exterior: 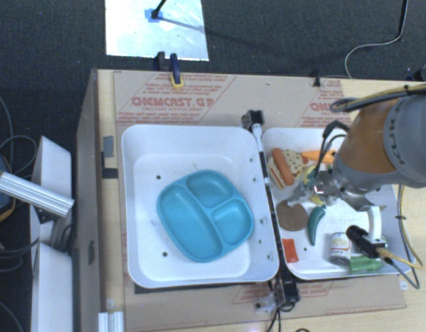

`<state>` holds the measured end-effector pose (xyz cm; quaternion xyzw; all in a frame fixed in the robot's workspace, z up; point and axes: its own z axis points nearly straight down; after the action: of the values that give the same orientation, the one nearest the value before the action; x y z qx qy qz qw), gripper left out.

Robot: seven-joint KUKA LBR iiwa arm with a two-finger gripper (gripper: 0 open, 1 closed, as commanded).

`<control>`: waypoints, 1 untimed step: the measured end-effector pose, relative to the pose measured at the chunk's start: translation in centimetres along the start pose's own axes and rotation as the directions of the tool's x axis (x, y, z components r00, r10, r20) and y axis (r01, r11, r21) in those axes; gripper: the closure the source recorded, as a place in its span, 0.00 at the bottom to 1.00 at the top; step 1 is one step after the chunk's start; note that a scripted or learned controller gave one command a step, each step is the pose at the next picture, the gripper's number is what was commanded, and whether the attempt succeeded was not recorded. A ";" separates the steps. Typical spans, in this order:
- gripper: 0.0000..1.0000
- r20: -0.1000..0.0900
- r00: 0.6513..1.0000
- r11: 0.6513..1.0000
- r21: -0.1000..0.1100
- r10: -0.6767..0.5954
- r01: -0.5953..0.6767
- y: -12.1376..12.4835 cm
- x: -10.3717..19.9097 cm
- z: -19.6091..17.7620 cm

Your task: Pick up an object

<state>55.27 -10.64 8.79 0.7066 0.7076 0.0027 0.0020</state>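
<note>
Grey arm reaches over right bin, claw above brown disc

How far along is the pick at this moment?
Done: the arm has reached over the right bin. In hand: nothing visibly held; its gripper sits low among the toys, near the brown disc and green pepper. Left: grasping and lifting something.

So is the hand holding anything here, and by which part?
Cannot be told. The hand is low in the right bin, near the brown disc and green pepper, with nothing visibly gripped.
</note>
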 end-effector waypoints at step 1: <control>0.00 0.004 1.000 1.000 -0.004 0.001 -0.001 -0.1 0.7 0.0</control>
<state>55.13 -9.95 8.81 0.7070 0.7072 0.0026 0.0051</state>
